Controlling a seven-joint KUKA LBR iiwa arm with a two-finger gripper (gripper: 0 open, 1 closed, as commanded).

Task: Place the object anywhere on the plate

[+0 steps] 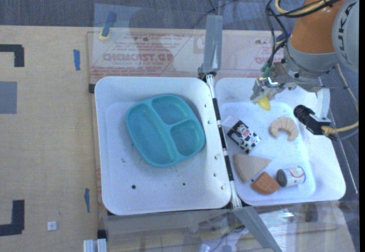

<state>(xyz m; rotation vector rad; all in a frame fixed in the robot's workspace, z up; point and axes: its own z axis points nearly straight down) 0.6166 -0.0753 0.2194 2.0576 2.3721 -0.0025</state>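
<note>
Camera view, hand (263, 96) above yellow object (264, 103)

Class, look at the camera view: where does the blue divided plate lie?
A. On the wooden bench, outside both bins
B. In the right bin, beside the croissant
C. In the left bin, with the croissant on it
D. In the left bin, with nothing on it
D. The blue divided plate lies in the left bin with its compartments bare, while the croissant lies in the right bin.
</note>
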